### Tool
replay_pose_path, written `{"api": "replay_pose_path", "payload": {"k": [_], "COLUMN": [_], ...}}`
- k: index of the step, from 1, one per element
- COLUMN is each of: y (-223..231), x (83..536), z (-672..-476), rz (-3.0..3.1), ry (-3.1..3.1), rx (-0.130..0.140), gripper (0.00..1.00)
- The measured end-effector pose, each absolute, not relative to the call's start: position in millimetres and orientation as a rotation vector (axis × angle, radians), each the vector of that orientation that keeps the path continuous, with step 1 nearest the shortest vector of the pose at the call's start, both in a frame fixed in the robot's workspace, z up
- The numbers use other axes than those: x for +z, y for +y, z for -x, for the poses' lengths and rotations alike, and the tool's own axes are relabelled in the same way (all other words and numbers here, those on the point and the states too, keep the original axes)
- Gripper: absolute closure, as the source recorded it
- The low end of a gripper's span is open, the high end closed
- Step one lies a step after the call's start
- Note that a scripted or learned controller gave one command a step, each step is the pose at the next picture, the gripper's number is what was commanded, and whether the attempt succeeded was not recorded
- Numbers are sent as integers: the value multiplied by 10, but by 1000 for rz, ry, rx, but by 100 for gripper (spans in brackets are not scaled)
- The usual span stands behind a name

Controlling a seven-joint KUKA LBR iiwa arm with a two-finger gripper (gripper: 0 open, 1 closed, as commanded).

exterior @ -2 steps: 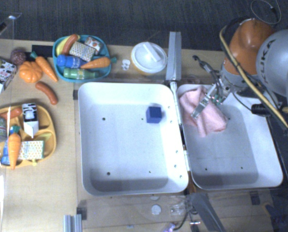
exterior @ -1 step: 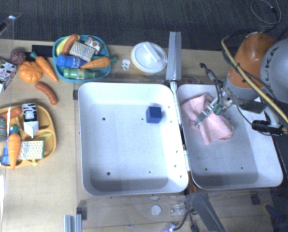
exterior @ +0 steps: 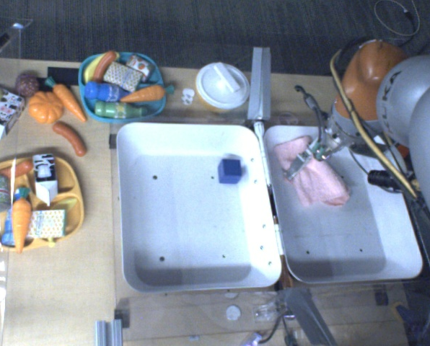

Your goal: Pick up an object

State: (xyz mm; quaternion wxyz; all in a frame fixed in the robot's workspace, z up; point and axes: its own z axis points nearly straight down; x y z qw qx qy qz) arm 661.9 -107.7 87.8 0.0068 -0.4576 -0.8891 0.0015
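Hand [exterior: 310, 157] sits low in the right bin [exterior: 359, 265], over the upper-left part of a pink cloth [exterior: 323, 182]. Fingers look parted a little, tips pointing down-left, resting on or just above the fabric; contact can't be confirmed at this resolution. Nothing clearly pinched between them, so I'd call it partly open with no hold yet.

Key relation: the cloth lies directly under the hand and spreads away from it toward the lower right, its long axis running diagonally from upper left near the fingertips to the lower-right end. The hand is at one end of the cloth, not its middle, so a closing grip here would likely catch an edge fold.

Blue block [exterior: 230, 170] lies well to the hand's left, in the left bin [exterior: 193, 265], across the divider between the bins. The cloth is by far the nearer target.
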Motion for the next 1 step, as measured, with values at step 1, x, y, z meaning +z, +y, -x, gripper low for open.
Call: {"api": "replay_pose_path", "payload": {"k": [1], "y": [-1039], "x": [894], "z": [-6041], "rz": [1430], "ry": [-2809], "rx": [-8], "gripper": [0]}}
